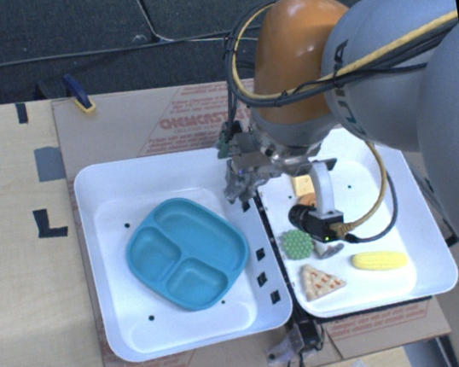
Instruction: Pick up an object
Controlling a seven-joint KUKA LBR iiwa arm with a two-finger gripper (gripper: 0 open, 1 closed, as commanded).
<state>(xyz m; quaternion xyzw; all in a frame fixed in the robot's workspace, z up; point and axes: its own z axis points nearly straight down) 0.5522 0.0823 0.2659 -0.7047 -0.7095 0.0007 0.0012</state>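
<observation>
My gripper point(241, 183) hung over the right bin point(422, 282)'s inner rim. The green ball point(297, 244) lay nearest, toward the camera. I couldn't tell my jaws' state.

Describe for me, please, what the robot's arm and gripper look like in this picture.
The arm is bulky and rounded, with a smooth grey shell and a glossy orange band above the wrist. A yellow cable runs along the shell, and dark cables loop around the orange part. The gripper is a small dark-grey metal assembly.
</observation>
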